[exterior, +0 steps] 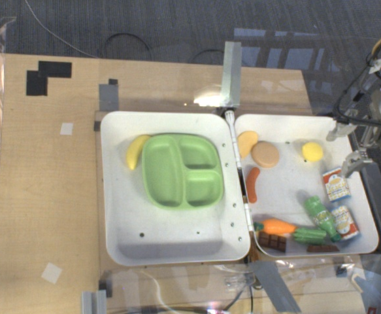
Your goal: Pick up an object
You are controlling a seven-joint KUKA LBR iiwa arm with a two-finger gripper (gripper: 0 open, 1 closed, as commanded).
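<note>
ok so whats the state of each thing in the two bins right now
green divided plate: upright, compartments bare
banana: lying against the plate's left edge
green bottle: on its side
carrot: lying flat
sausage: lying flat
gripper: above the right bin's right edge, holding nothing

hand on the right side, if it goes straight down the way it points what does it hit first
Probably the small carton just below the hand, near the right bin's far-right side. Height is hard to judge from this slanted view, so it could land on bare bin floor beside it.
</note>
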